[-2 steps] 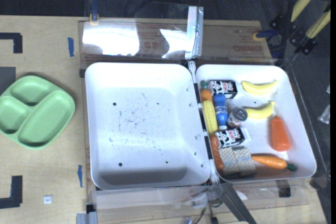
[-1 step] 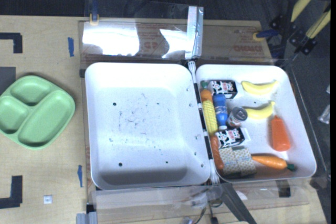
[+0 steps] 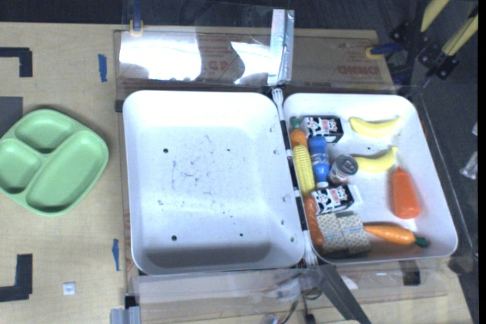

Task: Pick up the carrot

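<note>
While the right bin [image 3: 439, 171] holds bananas [image 3: 373, 125], corn [image 3: 304, 168] and cartons [image 3: 323, 127], the carrot [image 3: 389, 234] lies along its near edge. It is orange, its green tip pointing right.

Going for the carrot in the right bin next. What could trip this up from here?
1. The orange carrot with the green stem end lies against the right white bin's near wall, leaving little finger room.
2. A patterned sponge-like block touches its tip and may get nudged.
3. The stubby orange vegetable nearby could be mistaken for it.

Pose of arm and tool cannot be told.
</note>
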`<state>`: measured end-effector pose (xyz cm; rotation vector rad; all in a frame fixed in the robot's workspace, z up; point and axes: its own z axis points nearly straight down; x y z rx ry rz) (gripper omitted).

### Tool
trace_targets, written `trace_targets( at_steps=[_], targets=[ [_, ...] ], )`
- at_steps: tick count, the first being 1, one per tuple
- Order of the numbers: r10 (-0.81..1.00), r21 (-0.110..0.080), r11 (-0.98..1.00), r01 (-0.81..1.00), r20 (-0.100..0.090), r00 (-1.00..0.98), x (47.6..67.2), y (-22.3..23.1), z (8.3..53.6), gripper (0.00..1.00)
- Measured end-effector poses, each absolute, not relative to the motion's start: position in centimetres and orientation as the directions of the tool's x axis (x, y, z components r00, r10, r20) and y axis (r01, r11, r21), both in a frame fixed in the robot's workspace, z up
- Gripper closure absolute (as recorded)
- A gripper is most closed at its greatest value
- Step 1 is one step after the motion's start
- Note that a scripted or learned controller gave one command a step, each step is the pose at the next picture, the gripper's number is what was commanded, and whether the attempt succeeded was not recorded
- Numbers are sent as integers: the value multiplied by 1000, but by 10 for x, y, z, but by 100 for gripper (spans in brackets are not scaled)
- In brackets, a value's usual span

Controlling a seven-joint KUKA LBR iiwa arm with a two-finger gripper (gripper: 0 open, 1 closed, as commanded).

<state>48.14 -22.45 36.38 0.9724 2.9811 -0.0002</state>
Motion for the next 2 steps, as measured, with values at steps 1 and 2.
trace_targets(
  at_steps=[1, 2],
  targets=[
    [590, 2, 808, 590, -6, -808, 481, -225, 364, 0],
    [590, 2, 808, 590, -6, -808, 481, -225, 364, 0]
  ],
)
